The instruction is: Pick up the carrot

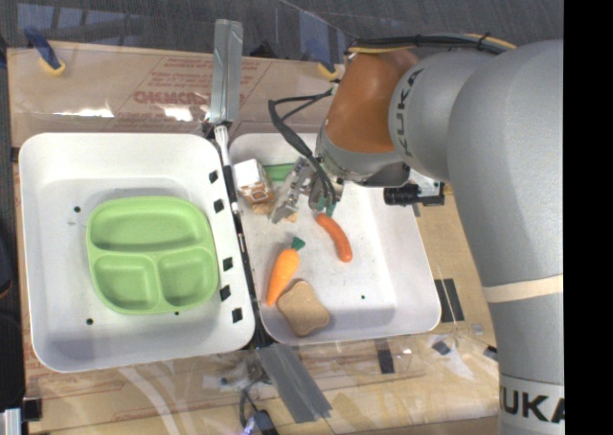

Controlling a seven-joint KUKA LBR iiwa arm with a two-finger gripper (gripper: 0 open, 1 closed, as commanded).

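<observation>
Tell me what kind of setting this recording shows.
Probably a robotics lab bench for pick-and-place trials: a grey KUKA arm with an orange band, two shallow white plastic bins side by side, and toy food such as an orange plastic carrot.

orange carrot (283, 274) — green tray (150, 253), white bins (57, 160)

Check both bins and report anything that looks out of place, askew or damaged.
Nothing stands out. The green tray lies flat in the left bin. In the right bin, the carrot, sausage and bread piece lie loose and intact, below the end effector.
</observation>
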